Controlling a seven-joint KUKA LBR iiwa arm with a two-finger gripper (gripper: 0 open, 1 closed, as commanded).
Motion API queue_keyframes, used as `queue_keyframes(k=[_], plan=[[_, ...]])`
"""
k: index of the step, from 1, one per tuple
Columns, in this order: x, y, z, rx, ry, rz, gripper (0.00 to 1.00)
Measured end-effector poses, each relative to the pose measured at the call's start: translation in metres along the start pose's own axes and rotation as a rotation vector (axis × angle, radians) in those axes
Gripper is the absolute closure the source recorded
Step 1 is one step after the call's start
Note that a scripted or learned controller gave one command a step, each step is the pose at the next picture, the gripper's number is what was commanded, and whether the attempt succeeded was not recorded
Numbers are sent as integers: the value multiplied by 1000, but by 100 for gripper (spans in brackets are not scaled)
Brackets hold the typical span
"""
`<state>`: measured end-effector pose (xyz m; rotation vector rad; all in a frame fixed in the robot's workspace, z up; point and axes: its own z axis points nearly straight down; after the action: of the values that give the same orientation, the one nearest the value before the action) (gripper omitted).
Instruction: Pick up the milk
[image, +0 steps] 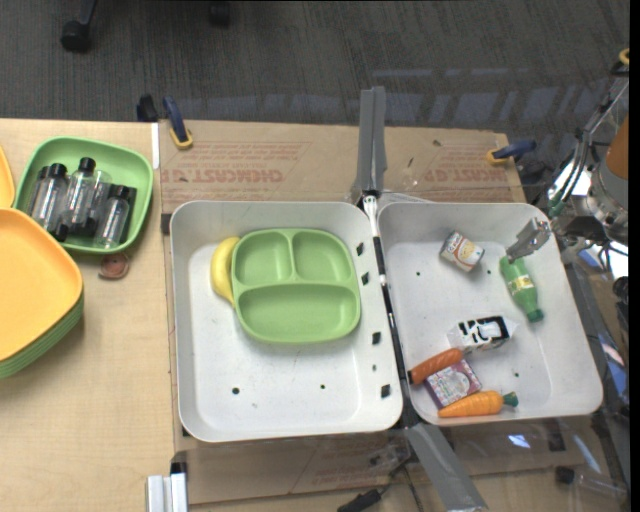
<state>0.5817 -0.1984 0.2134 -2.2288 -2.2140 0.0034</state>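
Worktop (90, 440): tan board, two white bins side by side. Milk (484, 332): small black-and-white carton, lying on side, centre-right of right bin (570, 400). Judged light, thin-walled, crushable; grasp across narrow faces, moderate force. Sausage (437, 364) just beside carton at lower left; purple packet (453, 384) and carrot (476, 404) near below. Green bottle (521, 285) and can (462, 251) above, apart. Open floor right of carton. Jaws (528, 240) at upper right, over bottle top, carrying nothing; spread state: cannot tell. Left bin (195, 400): green tray (296, 284).

One fixed camera looks down at a slant on both white bins (190, 330).
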Motion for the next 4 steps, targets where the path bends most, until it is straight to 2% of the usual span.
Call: queue_keyframes(k=[1, 2, 3, 4], plan=[[26, 76, 84, -4, 0, 184, 0], [-1, 79, 121, -1, 4, 347, 0], [73, 77, 63, 0, 0, 535, 0], [73, 76, 122, 2, 0, 366, 0]])
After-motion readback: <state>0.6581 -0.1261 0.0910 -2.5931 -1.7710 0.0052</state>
